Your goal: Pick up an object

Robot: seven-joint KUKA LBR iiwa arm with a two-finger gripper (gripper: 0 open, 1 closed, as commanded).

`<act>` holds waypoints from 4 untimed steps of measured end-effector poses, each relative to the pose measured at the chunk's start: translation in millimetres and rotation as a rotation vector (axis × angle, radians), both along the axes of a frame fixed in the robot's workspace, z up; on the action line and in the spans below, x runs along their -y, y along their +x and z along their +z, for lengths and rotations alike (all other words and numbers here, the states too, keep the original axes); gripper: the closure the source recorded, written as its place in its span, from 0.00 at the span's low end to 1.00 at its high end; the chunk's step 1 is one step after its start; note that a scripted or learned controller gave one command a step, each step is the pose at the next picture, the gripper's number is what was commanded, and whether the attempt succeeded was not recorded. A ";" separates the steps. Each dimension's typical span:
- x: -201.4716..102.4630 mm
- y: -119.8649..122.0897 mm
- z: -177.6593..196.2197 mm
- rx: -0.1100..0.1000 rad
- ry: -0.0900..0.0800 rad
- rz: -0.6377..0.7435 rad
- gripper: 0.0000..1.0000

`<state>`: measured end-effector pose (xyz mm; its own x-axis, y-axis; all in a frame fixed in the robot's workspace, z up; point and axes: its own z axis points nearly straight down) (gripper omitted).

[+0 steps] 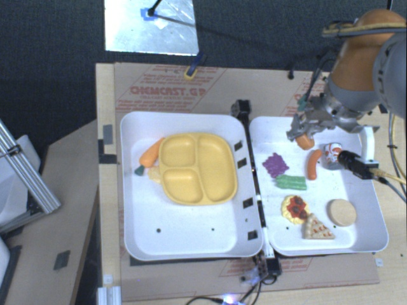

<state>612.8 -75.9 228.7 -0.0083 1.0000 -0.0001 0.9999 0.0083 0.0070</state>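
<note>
Your claw (303, 131) over the right white bin's (369, 234) far edge, small orange piece (306, 142) at its tips, grip you cannot tell, orange sausage (313, 164), purple grape bunch (275, 165), green pod (291, 183) just nearer.

Two white bins sat side by side at frame centre. The left bin (137, 234) held a yellow divided plate (194, 168) with a carrot (150, 153) touching its left edge. The right bin (365, 234) held purple grapes (275, 165), a green piece (291, 183), a sausage (312, 164), a round biscuit (342, 212) and a pizza slice (317, 228). The gripper (304, 132) hung over the bin's upper part, above an orange object (306, 142).
</note>
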 end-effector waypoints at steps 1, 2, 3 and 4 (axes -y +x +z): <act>-1.4 47.7 5.6 -0.001 -0.001 -0.001 1.00; -10.2 42.9 -10.5 -0.005 0.000 -0.003 1.00; 8.4 37.5 -6.2 -0.005 -0.002 -0.008 1.00; 7.8 44.6 -2.3 -0.003 -0.002 -0.005 1.00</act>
